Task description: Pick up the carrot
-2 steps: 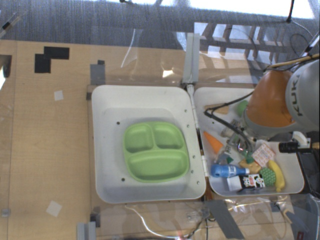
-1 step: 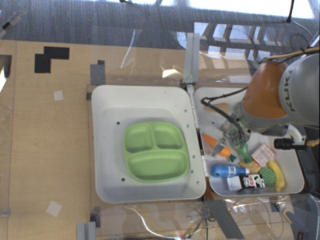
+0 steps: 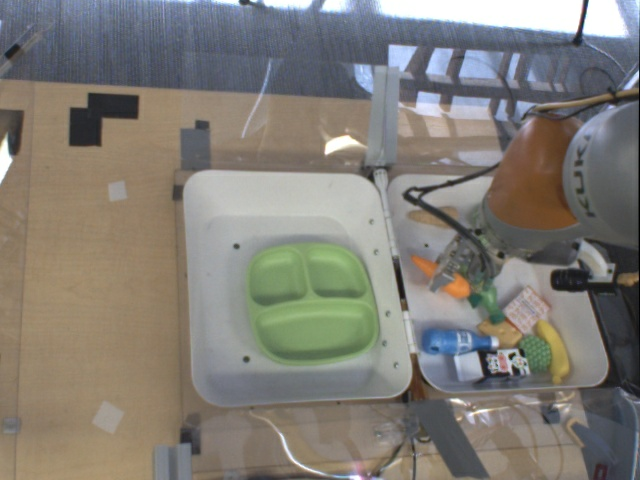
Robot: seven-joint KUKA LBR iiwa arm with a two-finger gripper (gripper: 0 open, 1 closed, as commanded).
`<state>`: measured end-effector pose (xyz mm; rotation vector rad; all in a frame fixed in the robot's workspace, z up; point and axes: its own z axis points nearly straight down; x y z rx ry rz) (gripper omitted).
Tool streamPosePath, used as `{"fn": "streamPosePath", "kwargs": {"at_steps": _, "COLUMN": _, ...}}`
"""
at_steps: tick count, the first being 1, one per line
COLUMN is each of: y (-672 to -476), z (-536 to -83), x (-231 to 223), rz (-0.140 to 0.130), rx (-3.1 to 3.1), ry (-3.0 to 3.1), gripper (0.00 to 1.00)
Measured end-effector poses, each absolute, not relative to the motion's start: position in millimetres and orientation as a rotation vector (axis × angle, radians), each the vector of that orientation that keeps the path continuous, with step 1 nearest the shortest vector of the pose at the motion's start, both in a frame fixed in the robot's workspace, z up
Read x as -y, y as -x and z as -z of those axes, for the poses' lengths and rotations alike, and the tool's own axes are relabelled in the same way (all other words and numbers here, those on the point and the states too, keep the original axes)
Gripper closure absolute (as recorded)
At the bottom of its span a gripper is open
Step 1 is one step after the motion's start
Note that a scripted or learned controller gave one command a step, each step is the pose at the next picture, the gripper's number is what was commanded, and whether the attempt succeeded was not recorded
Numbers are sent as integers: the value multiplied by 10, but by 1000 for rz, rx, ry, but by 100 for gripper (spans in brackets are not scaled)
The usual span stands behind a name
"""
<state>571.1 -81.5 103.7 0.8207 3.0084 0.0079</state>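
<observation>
Wooden bench (image 3: 90, 298), two white plastic bins. Left bin (image 3: 215, 268): green divided plate (image 3: 312, 301). Right bin (image 3: 590, 363): gripper (image 3: 452, 268) over orange carrot (image 3: 440, 273), grip unclear tbh; blue bottle (image 3: 455, 342), banana (image 3: 555, 348) nearby.

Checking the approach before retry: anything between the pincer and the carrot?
Nothing visible. The pincer is already down at the carrot in the right bin, right over its middle. The blue bottle and banana lie nearer the front edge, apart from it.

A robotics lab: wooden bench (image 3: 90, 298) with black markers (image 3: 100, 116) and clear shielding (image 3: 300, 118).
</observation>
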Motion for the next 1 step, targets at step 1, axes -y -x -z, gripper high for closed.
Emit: {"fn": "streamPosePath", "kwargs": {"at_steps": 1, "y": -5636, "z": -1892, "x": 149, "rz": -11, "rx": -2968, "ry": -988, "gripper": 100}}
